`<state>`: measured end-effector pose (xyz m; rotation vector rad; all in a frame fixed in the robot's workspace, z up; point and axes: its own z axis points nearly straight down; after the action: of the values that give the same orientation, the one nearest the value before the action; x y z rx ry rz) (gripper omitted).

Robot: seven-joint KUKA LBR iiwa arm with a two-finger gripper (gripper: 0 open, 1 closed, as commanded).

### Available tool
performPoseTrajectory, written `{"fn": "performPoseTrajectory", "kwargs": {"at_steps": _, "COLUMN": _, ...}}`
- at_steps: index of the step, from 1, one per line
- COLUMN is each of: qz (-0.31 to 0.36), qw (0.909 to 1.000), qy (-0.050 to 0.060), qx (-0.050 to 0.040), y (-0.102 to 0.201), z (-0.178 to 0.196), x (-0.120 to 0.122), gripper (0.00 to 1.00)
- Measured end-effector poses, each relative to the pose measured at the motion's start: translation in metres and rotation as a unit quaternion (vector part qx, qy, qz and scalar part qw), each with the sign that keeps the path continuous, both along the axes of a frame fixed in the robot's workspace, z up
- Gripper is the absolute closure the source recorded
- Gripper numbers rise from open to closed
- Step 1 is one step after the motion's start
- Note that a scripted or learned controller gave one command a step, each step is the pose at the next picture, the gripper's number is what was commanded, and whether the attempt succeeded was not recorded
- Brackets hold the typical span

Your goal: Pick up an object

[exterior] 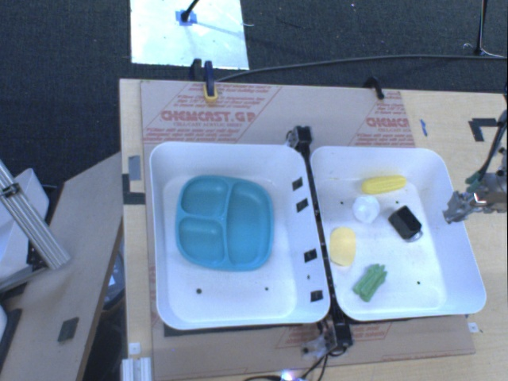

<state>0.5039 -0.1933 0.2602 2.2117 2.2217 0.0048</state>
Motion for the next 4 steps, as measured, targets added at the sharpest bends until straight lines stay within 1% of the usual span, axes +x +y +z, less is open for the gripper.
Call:
{"fn": "performPoseTrajectory", "kwargs": {"at_steps": 1, "qz": 0.003, "qw": 1.0, "qy": 0.002, "qx": 0.0021, "y": 0.055, "z": -0.014, "x": 0.003, "gripper": 1.0}}
{"fn": "performPoseTrajectory", "kwargs": {"at_steps": 2, "qz": 0.003, "qw": 1.0, "qy": 0.002, "qx": 0.0019, "y": 0.107, "z": -0.008, "x": 0.016, "gripper": 1.0}}
{"fn": "performPoseTrajectory", "kwargs": {"at_steps": 3, "qz": 0.003, "qw": 1.0, "qy": 0.002, "qx": 0.0021, "y": 0.164, "z": -0.005, "x": 0.02, "gripper": 1.0}}
{"fn": "performPoseTrajectory", "kwargs": {"at_steps": 4, "qz": 0.002, "qw": 1.0, "qy": 0.003, "qx": 0.0021, "y": 0.206, "z": -0.015, "x": 0.025, "gripper": 1.0}}
